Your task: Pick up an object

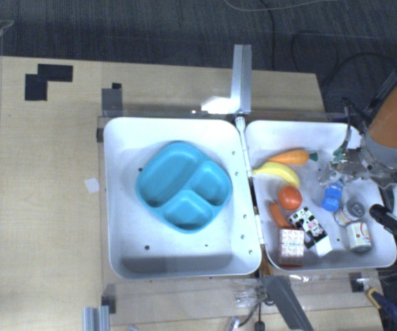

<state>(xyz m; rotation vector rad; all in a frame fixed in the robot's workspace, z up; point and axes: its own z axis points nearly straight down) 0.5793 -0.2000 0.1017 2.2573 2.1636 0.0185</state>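
The right bin (295, 125) holds several small objects. An orange carrot (289, 157) and a yellow banana (281, 172) lie at its far left, with a red-orange ball (290, 197) just in front of them. A small blue object (331, 198) sits mid-bin. My gripper (342, 169) hangs low over the bin's right half, just behind and to the right of that blue object, under the arm's orange band (395, 123). Nothing visibly hangs from it.
A black-and-white patterned box (307, 224), a pink carton (291, 243) and two small cans (358, 236) crowd the right bin's front. The left bin (129, 254) holds a blue divided plate (184, 185). A metal post (242, 74) stands behind the divider.
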